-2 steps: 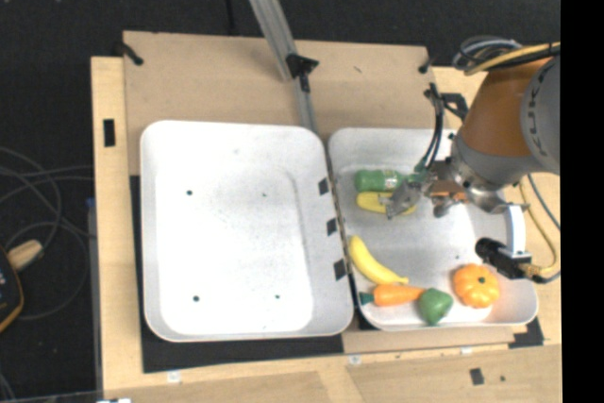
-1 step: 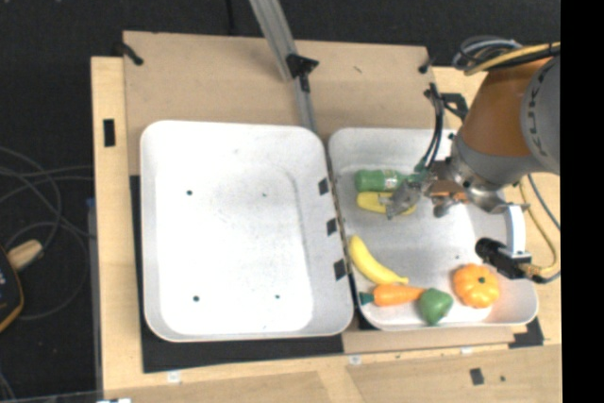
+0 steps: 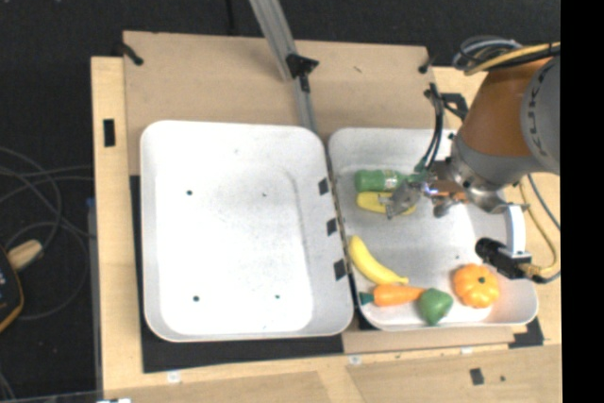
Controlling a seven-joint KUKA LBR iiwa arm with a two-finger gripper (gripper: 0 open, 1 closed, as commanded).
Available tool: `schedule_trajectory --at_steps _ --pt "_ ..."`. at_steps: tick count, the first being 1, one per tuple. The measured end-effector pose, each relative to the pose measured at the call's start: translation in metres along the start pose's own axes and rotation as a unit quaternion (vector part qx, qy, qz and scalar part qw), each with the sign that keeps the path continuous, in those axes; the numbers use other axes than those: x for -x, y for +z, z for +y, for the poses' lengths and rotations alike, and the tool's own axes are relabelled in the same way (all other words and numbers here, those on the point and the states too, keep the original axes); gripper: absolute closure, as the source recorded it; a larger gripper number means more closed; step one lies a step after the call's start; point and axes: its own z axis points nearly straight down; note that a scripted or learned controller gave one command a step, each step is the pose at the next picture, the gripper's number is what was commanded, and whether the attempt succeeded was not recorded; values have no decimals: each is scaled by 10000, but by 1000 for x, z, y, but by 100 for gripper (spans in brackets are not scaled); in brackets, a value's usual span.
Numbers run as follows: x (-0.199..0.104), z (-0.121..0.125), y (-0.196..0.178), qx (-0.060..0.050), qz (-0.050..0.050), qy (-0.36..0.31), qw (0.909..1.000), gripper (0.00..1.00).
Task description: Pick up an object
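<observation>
One pincer [image 3: 408,196] — grip state unclear — at green bottle [image 3: 376,179] and yellow object [image 3: 371,202].

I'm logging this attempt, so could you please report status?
Claw low in right bin, at green object and yellow object. No grasp seen. Banana lies apart.

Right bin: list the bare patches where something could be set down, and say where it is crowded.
Right bin: bare floor in the middle, bordered by the gripper above, the banana on the left and the orange pumpkin below right. Crowded along the near edge, with the carrot and green pepper, and by the green bottle and yellow item at the gripper.
</observation>
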Motion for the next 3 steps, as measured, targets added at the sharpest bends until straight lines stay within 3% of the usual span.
schedule_trajectory --at_steps 3 --pt "0 0 0 0 0 0 10000 0"
